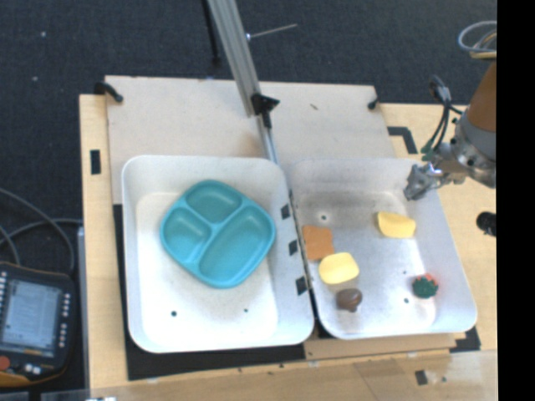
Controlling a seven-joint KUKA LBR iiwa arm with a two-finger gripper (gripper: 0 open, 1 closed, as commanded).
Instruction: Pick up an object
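Beyond the gripper point(415, 184), the arm point(479, 132) runs out of frame at the right edge. The small green object point(425, 286) below the gripper is too small to identify.

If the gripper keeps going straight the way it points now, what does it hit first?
The gripper hangs at the right bin's upper right corner, pointing down and left. Going straight on, it would likely meet bare bin floor first, just short of the yellow block. Depth is hard to judge from this slanted view.
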